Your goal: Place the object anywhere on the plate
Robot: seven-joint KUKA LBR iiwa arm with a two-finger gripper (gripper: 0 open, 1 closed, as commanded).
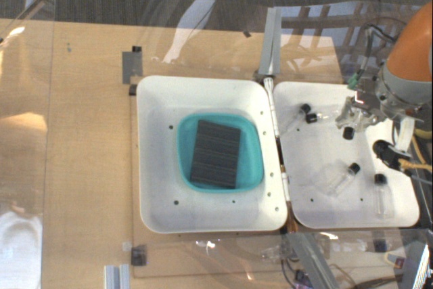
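On the left, the left bin [155, 206] holds a teal plate [252, 171], and a dark ribbed slab [216, 153] already lies flat across its middle, a little askew. Judging by its flat, ridged look, the slab is likely stiff and light, perhaps rubbery enough not to slip; its long edges look like the best place for a pinch, since the broad top gives two fingers nothing to close on. Rightward, the right bin [301, 210] carries several small clear vials with black caps, scattered well apart. Over that bin's far right side hangs the gripper [358, 112], under the arm's orange band; whether it is parted or closed I cannot tell, and nothing is visibly held.
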